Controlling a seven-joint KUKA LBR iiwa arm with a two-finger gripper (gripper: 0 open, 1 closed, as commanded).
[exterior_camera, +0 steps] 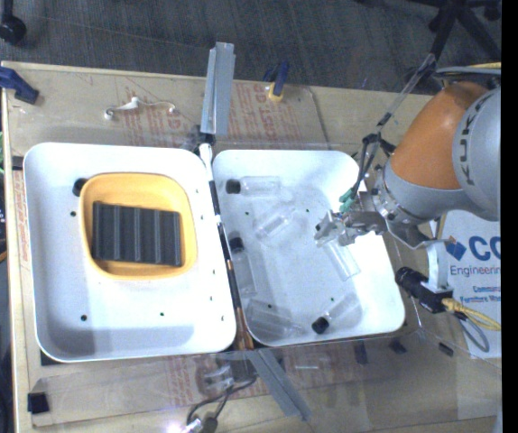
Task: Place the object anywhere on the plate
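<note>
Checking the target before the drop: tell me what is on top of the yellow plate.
A dark ribbed rectangular block lies on the yellow plate, covering most of its middle. The plate's rim shows all around it; the plate surface under the block is hidden. The plate sits in the left bin.

I see the gripper (pixel 331 229) low over the right bin (pixel 381 318), near its right wall, the grey arm (pixel 439 165) with its orange band rising behind it. Clear plastic bottles (pixel 272 207) lie scattered left of and below the jaws; I cannot tell whether any sits between them. Well apart to the left, the left bin (pixel 51 314) holds the yellow plate (pixel 133 193) with a dark ribbed block (pixel 138 234) on it. Both bins rest on the counter (pixel 87 93).
</note>
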